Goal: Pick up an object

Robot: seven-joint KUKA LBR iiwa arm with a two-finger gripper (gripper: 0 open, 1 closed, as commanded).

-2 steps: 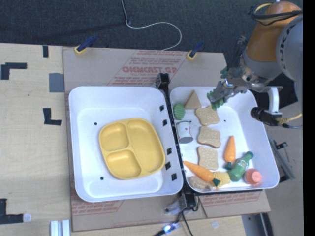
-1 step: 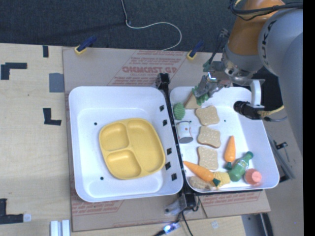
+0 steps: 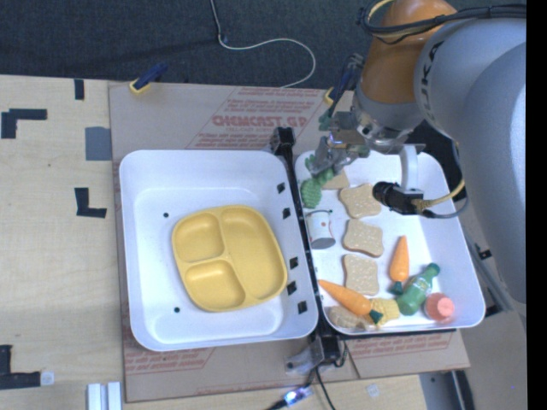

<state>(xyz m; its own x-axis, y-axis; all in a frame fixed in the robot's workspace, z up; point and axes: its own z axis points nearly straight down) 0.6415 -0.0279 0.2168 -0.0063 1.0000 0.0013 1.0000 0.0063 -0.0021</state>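
Currently the gripper (image 3: 329,162) sits low over the far left corner of the right bin (image 3: 461,237), directly above a green leafy toy (image 3: 311,190) that lies against the bin's left wall. Whether the fingers touch or enclose that green toy cannot be told; the fingertips merge with clutter there, and their spread is not readable.

Just below the green toy stands a small white and grey cup-like item (image 3: 321,229). To its right lie three bread slices in a rough column: the upper slice (image 3: 359,200), the middle slice (image 3: 364,239) and the lower slice (image 3: 361,273). A small carrot (image 3: 399,260) lies upright to the right of the middle slice. A longer carrot (image 3: 345,296) lies slantwise at the near left of the bin, touching a pale yellow piece (image 3: 383,311). A green bottle (image 3: 415,289) is tilted beside a pink round item (image 3: 439,307) at the near right corner.

A black cable fitting (image 3: 395,196) hangs from the wrist over the bin's far half.

The left bin (image 3: 145,229) holds a yellow divided plate (image 3: 228,256), set well apart from the gripper.

Both bins rest on cardboard sheeting (image 3: 248,120) on the bench.
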